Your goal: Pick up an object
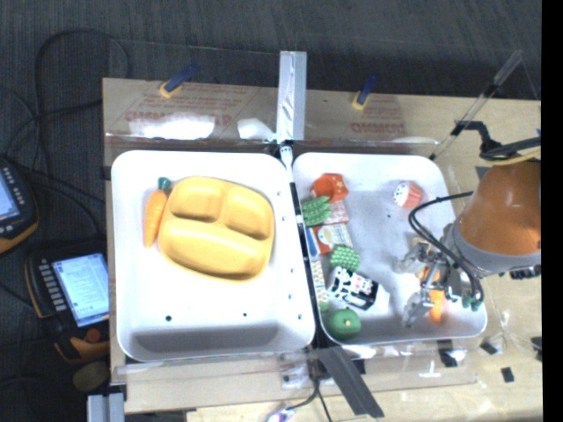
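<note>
Hovering over smooth white right bin, metal hand, grip unreadable, beside glossy cow-patterned block.

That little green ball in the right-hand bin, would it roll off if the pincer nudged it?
Probably. The green ball looks round and smooth, so a nudge would likely set it rolling. It sits near the right bin's front corner, so the walls should stop it soon. It looks small, probably light.
</note>
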